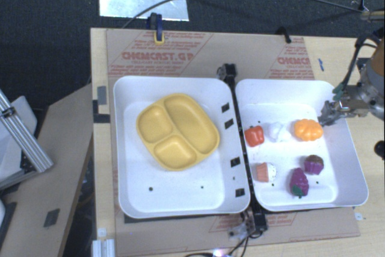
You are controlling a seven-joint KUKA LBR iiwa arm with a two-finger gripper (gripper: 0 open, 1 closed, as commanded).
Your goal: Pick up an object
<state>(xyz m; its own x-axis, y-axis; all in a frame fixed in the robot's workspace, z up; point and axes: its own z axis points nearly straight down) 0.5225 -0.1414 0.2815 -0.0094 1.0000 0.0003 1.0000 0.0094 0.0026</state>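
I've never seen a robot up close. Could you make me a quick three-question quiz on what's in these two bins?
1. True or false: the yellow three-compartment plastic plate lies in the left white bin.
2. Which toy lies nearest the gripper? A) purple plastic eggplant B) orange plastic pumpkin C) red plastic pepper
3. Fill in: the toys all lie in the ____ white bin.

Key: 1 true; 2 B; 3 right.
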